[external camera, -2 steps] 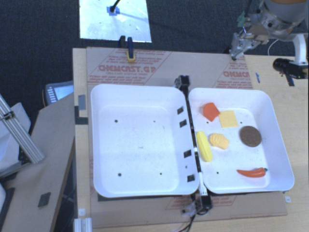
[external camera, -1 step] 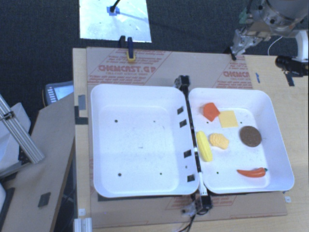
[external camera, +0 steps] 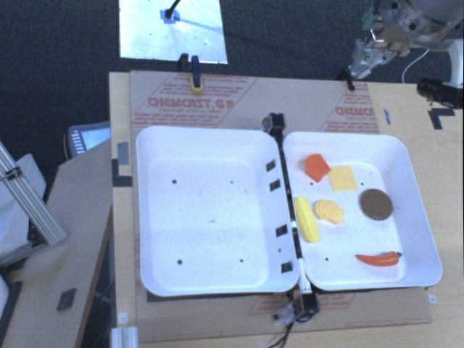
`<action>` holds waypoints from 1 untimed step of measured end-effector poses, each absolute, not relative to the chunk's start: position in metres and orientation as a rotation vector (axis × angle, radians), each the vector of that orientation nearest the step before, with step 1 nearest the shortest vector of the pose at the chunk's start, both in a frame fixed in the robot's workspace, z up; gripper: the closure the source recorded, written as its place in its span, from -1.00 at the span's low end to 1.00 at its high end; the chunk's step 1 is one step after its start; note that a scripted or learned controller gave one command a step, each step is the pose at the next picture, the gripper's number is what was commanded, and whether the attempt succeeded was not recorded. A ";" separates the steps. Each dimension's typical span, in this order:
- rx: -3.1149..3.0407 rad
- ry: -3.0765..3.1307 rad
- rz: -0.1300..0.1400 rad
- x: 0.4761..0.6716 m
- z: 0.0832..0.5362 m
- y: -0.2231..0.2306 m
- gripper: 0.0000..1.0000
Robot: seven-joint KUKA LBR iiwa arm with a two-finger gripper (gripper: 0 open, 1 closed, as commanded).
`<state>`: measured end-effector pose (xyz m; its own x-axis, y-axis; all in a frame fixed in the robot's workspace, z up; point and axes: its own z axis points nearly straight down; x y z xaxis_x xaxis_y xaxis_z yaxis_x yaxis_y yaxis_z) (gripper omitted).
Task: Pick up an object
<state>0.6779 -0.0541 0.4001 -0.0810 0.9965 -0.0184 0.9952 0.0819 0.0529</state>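
Observation:
The right bin (external camera: pixel 423 216) holds several toy foods. An orange-red wedge (external camera: pixel 316 167) lies beside a pale yellow square (external camera: pixel 343 178) near the back. A brown disc (external camera: pixel 376 204) sits to the right of a crinkled yellow-orange piece (external camera: pixel 329 210). A yellow corn-like piece (external camera: pixel 307 220) lies along the bin's left wall. A red chili pepper (external camera: pixel 378 259) rests near the front. My gripper (external camera: pixel 357 67) hangs high beyond the right bin's back edge, away from all of them, with nothing seen in it.
The left bin (external camera: pixel 145 216) lies beside the right one, joined by black clips (external camera: pixel 275 165). A yellow and blue clamp (external camera: pixel 194 75) stands at the bench's back edge. A shiny sheet (external camera: pixel 172 20) lies on the floor behind.

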 end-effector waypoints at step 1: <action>2.088 2.275 0.044 0.679 0.412 -0.054 1.00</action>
